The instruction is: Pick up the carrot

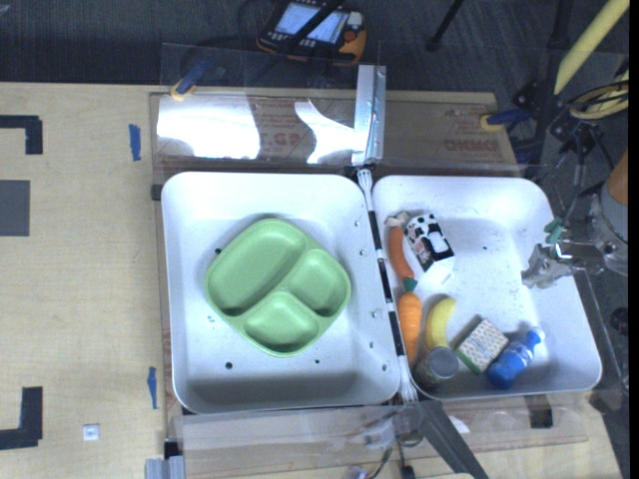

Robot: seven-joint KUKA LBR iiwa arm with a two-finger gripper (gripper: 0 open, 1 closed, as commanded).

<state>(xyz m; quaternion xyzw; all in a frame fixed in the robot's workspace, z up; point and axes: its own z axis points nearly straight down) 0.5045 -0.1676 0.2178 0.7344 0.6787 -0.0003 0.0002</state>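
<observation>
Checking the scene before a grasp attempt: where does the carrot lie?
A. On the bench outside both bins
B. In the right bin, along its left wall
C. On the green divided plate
B: the carrot lies in the right bin against its left wall, beside the banana.

no lettering can be read with certainty. the brown cardboard panel (300, 133) behind the bins carries faint reddish print, washed out by glare on the left and too blurred on the right. the small patterned box (482, 343) shows only unreadable specks.
</observation>
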